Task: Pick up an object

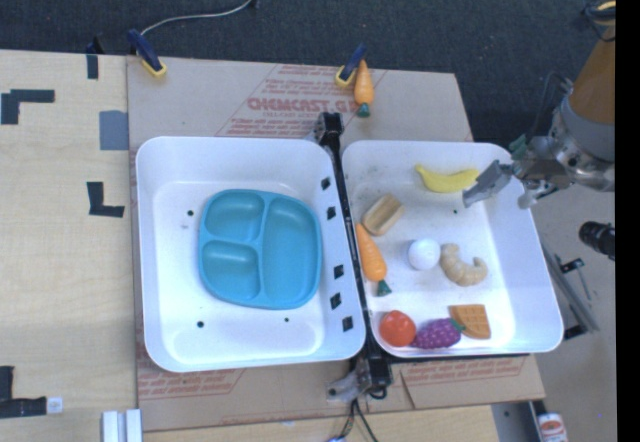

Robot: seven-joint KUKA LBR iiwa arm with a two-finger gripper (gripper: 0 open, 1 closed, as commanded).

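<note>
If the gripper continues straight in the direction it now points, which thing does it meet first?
Probably the banana: the gripper points left and slightly down at its right end. Its height over the right bin is unclear, so it might pass above.

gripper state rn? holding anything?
Gripper: over the right bin's upper right edge, beside the banana; nothing seen held; open or closed cannot be told.

Arm point(598, 95) at scene right, orange band above a grey wrist collar, grey metallic wrist block with small dark fittings, a green spot on its left face, slim grey two-finger gripper point(487, 185), dull finish
</note>
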